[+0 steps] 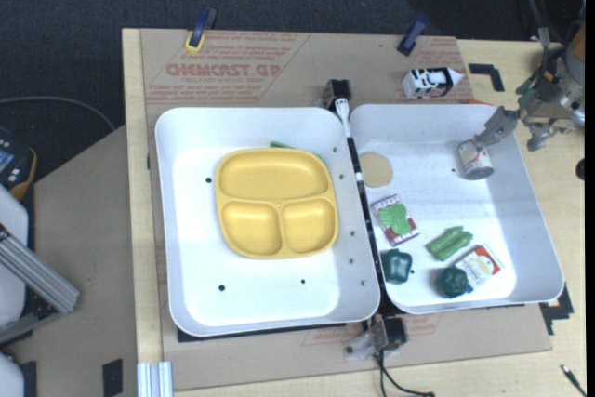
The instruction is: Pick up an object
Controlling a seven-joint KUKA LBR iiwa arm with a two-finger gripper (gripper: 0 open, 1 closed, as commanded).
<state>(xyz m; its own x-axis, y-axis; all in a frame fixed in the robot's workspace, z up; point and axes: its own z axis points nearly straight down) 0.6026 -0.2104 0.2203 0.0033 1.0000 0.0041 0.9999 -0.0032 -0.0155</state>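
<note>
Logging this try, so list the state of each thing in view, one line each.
Tool: low in the right bin, near its far edge.
Yellow tray: upright, flat in the left bin, compartments bare.
Tan disc: flat, right bin.
Card with green print: lying flat.
Green pod: lying on its side.
Two dark green pieces: loose on the bin floor.

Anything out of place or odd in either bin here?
One thing: something green pokes out from under the far edge of the yellow divided plate in the left bin, mostly hidden. The right bin's small items lie loose, nothing spilled.
</note>
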